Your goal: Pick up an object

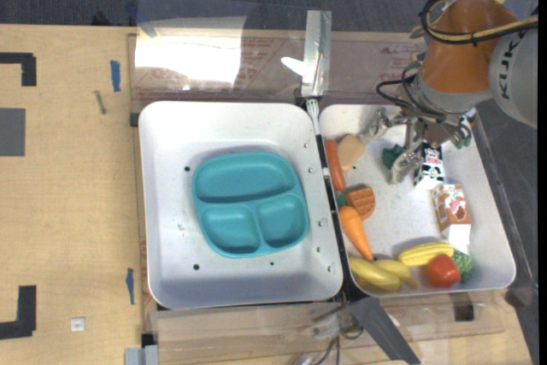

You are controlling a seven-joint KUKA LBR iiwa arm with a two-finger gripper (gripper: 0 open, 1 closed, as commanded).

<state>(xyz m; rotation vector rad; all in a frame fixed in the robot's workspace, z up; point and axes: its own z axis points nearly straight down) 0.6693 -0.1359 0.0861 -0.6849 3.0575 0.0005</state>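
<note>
My gripper (409, 160) hangs low over the back middle of the right bin (496, 209), under the orange wrist band. Just left of it lies a small dark green object (391, 156), and right beside it on the other side a black-and-white patterned item (431, 167). Nothing can be seen held in the gripper. Further left are a tan piece (350, 151), a long orange stick (333, 167) along the bin's wall, an orange ridged piece (361, 201) and a carrot (355, 232).
The right bin's front holds bananas (380, 273), a yellow corn (425, 252), a red tomato (442, 270) with green leaves, and a printed box (450, 205). The left bin (162, 141) holds a teal divided plate (249, 203). A clear panel (214, 55) stands behind it.
</note>
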